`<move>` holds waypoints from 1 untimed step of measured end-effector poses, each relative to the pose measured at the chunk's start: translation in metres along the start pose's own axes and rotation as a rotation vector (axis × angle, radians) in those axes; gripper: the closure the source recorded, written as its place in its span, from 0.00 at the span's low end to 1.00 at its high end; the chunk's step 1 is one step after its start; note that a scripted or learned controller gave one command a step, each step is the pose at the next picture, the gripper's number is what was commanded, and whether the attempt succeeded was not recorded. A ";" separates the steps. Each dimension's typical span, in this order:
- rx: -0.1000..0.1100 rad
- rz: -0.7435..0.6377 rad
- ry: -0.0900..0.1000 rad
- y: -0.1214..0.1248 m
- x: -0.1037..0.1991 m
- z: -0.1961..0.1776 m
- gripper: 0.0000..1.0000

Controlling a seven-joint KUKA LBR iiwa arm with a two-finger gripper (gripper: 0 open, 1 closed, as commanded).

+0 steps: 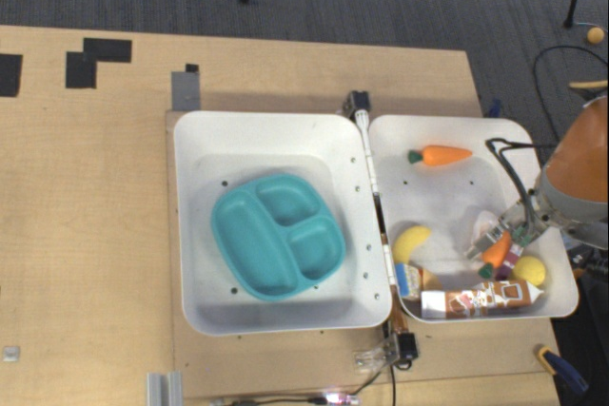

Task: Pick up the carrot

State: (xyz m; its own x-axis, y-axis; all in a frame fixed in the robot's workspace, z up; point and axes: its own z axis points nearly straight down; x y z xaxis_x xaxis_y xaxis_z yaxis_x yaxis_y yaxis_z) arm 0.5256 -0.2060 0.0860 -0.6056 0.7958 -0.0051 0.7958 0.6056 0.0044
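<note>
Two carrots lie in the right bin (pixel 561 304). One orange carrot (pixel 440 156) with a green tip rests alone near the bin's far wall. A second, smaller carrot (pixel 497 251) lies tilted near the right wall, green end toward the front. My gripper (pixel 499 241) is down in the bin directly over this second carrot and touches or nearly touches it. The arm's orange band (pixel 579 162) is above it at the right edge.
A yellow lemon (pixel 411 242), a small yellow fruit (pixel 530 271), a brown carton (pixel 487 299) and a blue-labelled can (pixel 409 280) crowd the right bin's front. The left bin (pixel 190 204) holds a teal divided plate (pixel 276 235). A black cable (pixel 509 164) loops near the arm.
</note>
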 end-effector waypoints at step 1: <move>-0.003 0.001 -0.002 0.002 0.000 -0.011 1.00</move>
State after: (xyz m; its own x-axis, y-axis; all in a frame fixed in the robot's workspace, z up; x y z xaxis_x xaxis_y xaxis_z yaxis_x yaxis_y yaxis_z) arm 0.5273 -0.2053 0.0966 -0.6048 0.7963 -0.0072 0.7963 0.6048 0.0076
